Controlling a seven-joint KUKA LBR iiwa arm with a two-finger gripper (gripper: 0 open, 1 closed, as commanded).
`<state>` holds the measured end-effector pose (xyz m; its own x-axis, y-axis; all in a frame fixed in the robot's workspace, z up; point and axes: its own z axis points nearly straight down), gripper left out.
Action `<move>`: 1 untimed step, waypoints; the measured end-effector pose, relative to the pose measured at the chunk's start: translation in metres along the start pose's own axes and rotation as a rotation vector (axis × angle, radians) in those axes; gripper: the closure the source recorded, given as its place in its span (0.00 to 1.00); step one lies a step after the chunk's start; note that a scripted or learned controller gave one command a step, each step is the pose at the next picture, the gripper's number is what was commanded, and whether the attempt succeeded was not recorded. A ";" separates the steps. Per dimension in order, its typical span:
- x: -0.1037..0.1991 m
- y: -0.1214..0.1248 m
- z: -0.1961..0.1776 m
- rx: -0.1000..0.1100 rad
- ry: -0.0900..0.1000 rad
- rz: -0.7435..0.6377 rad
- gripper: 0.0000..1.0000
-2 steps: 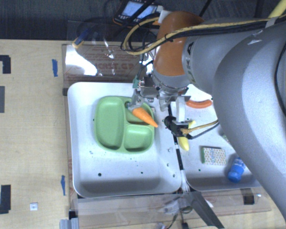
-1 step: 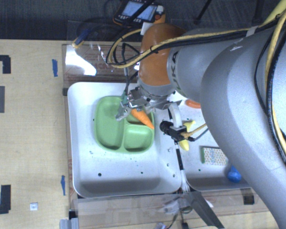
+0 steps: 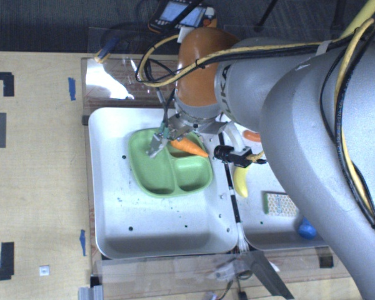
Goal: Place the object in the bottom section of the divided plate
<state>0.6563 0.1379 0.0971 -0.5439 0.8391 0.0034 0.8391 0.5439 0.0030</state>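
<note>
Bench [image 3: 31, 186] bears 2 white bins [image 3: 112, 211] side by side.

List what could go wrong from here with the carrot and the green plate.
1. The carrot lies near the upper edge of the green divided plate, not in its bottom section, so it may end up in the wrong compartment.
2. The gripper hangs low over the plate; a push could shift the plate in the white bin.
3. The carrot sits close to the rim and could roll off.
</note>
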 end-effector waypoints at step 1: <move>0.000 0.004 -0.013 -0.017 -0.002 0.002 1.00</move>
<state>0.6598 0.1401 0.1100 -0.5424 0.8401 0.0011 0.8400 0.5423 0.0198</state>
